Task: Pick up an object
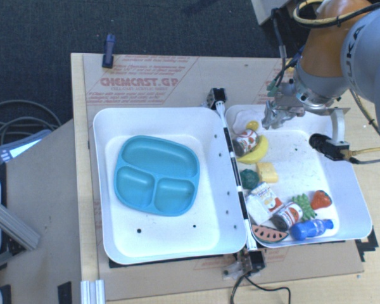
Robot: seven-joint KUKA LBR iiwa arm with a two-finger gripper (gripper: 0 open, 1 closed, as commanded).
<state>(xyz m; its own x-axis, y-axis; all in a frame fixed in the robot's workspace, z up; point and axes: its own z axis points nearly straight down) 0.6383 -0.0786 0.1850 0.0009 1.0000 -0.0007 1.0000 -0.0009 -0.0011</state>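
Note:
My gripper (pixel 273 120) hangs over the far left part of the right bin (pixel 342 170), just right of a yellow banana (pixel 256 152) and a small round can-like object (pixel 244 139). Nothing shows between its fingers. Further toward the near side of that bin lie a yellow block (pixel 267 172), a dark green piece (pixel 249 178), a white packet (pixel 264 199), a can (pixel 287 214), a strawberry (pixel 320 199), a blue bottle (pixel 311 228) and a watermelon slice (pixel 268 234).
The left bin (pixel 107 132) holds a blue divided plate (pixel 157 175). A black divider bar (pixel 233 163) runs between the bins. A black cable fitting (pixel 328 145) on the arm hangs over the right bin's far right. Bare bin floor lies around (pixel 304 163).

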